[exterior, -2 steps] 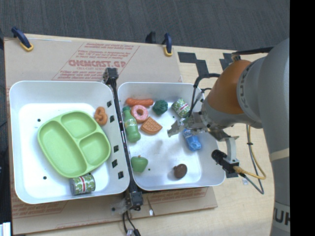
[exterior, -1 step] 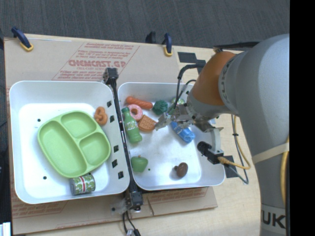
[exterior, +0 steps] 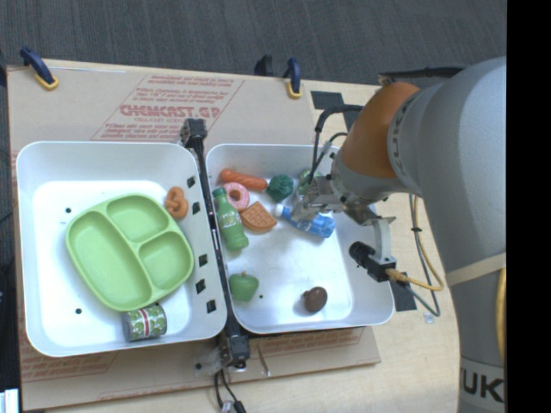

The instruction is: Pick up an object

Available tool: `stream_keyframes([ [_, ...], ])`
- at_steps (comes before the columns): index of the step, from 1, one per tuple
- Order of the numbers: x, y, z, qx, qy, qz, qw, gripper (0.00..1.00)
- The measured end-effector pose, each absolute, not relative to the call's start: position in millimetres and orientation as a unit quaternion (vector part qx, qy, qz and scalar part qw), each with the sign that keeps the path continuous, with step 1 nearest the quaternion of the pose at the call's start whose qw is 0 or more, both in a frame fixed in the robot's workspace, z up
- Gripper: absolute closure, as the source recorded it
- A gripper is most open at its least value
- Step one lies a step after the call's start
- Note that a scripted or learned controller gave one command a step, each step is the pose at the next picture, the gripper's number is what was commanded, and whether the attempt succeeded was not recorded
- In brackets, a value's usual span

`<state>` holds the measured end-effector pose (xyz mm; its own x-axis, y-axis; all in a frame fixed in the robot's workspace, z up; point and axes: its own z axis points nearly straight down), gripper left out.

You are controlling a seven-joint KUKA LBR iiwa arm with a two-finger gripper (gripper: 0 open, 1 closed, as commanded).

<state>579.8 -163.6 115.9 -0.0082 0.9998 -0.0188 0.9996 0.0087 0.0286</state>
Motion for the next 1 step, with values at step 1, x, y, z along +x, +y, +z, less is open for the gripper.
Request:
stream_keyframes([
  [1,498.8,-179.1,202.6,0.705,0.709,-0.0003,0.000,1.00],
])
